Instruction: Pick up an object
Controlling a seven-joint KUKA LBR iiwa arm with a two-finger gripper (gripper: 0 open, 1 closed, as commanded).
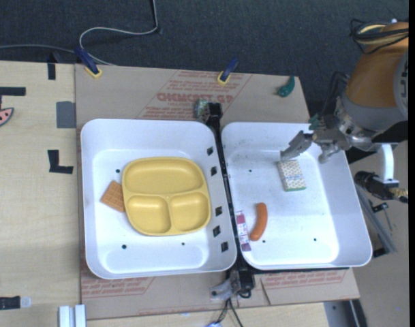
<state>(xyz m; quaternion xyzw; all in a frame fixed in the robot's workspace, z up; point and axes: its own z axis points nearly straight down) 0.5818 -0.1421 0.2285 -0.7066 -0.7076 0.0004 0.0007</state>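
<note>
— Camera view first: what do we record in the right bin [343, 203]?
— We note a sponge [292, 174] near its middle and a sausage [259, 221] lower down, apart from it.
— And the gripper [309, 150]?
— We find its jaws apart, above the sponge's upper end, clamping nothing.
— The left bin [98, 182]?
— We log a yellow divided plate [167, 195] overlapping a cracker [113, 196].
</note>
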